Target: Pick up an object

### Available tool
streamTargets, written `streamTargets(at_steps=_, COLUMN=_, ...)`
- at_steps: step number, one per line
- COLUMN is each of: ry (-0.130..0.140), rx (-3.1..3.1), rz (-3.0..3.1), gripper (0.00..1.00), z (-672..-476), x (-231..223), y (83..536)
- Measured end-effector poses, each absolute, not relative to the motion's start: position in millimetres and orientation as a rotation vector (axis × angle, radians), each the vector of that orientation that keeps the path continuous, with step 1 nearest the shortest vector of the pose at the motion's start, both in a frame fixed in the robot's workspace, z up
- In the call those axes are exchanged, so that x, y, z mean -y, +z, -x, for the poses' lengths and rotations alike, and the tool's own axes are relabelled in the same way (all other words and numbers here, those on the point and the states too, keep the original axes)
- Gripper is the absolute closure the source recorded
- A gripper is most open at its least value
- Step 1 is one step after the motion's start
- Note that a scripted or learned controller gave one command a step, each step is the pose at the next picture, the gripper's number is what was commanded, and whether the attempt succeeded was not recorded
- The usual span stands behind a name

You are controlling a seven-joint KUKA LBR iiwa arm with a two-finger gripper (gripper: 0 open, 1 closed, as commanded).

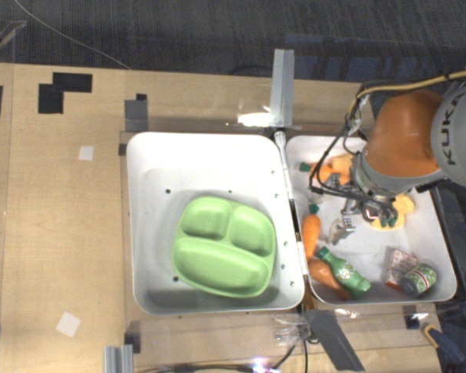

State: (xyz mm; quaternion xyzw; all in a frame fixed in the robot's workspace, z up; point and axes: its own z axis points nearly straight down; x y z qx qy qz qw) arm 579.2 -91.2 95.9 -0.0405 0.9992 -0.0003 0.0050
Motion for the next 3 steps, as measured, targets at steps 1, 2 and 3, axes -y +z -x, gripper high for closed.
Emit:
streamTargets(at_steps=1, ry=-0.003, rx=-3.122, rz=0.035, gripper=0.00, z=-506.2, x=103.8, y=91.6)
streamTargets(at_steps=2, ry=-0.008, rx=-3.102, rz=0.044, gripper=1.00, z=-512.4, x=102.9, y=105.7)
streamTargets(at_steps=3, ry=0.004, rx=-3.123, rz=0.028, gripper=1.00, z=-555.3, x=14.2, y=226.1)
